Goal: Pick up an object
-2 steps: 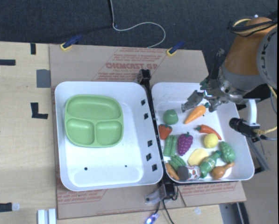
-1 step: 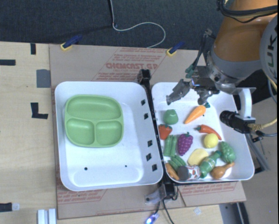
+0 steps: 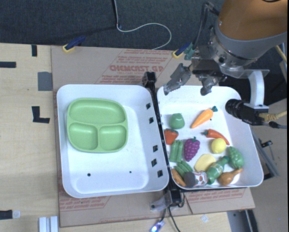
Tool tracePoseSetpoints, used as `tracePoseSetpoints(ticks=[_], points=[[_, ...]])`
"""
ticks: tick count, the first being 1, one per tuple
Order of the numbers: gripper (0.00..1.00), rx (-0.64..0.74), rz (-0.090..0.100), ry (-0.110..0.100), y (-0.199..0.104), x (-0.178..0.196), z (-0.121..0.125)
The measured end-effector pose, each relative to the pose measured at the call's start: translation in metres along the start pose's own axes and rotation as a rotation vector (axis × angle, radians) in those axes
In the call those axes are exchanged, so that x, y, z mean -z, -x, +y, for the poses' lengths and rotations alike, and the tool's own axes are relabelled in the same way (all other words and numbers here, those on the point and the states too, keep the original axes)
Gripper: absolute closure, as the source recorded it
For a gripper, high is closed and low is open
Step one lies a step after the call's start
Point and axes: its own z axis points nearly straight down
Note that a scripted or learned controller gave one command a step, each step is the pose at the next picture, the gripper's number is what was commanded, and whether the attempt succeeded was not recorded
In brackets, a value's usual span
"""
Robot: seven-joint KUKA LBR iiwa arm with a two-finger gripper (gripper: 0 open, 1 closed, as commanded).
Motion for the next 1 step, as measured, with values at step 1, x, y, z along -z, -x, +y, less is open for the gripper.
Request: tracePoseSetpoints(ticks=[1], points=[[0.00,0.004,-0.001,-0.016,-0.1136,-0.0460,-0.0121]])
